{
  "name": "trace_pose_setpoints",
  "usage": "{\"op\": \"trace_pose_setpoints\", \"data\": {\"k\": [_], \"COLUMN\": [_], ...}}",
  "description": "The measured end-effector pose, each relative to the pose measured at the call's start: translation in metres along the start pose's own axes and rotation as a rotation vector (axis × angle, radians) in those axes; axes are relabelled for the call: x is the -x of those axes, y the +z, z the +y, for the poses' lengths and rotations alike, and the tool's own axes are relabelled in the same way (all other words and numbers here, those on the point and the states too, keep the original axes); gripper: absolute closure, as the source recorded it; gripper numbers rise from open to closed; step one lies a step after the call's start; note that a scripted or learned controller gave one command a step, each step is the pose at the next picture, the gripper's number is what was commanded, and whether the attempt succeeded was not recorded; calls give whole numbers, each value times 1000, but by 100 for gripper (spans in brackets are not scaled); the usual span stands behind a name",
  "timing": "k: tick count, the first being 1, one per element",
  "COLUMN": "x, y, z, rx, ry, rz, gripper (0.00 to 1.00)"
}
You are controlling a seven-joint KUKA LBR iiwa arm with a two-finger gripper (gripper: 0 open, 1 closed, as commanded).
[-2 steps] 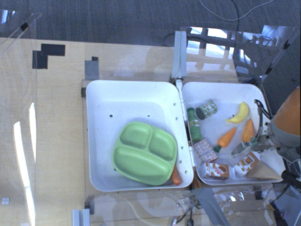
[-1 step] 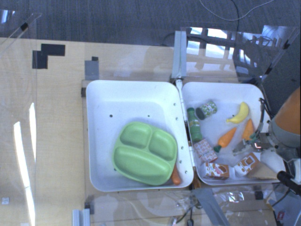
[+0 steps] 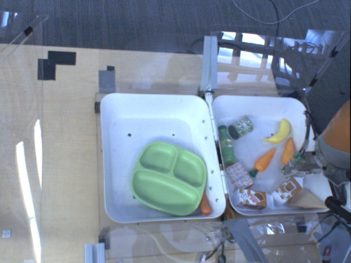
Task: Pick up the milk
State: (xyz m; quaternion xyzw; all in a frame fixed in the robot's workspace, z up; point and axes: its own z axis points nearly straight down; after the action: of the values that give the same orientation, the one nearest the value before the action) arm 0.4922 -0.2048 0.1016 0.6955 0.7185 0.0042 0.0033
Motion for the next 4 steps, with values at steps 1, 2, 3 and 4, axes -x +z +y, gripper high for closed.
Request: {"op": "trace_pose_setpoints", "data": {"k": [1,2,3,4], "x": [0,1,0,0], "y": [0,12,1,2], "z": [0,-1,2,2], "rx": [0,1,7,7], "ry": [0,-112,-114,-115], "rz": [0,-3,-4,-4], "gripper": [0,0,100,0]}}
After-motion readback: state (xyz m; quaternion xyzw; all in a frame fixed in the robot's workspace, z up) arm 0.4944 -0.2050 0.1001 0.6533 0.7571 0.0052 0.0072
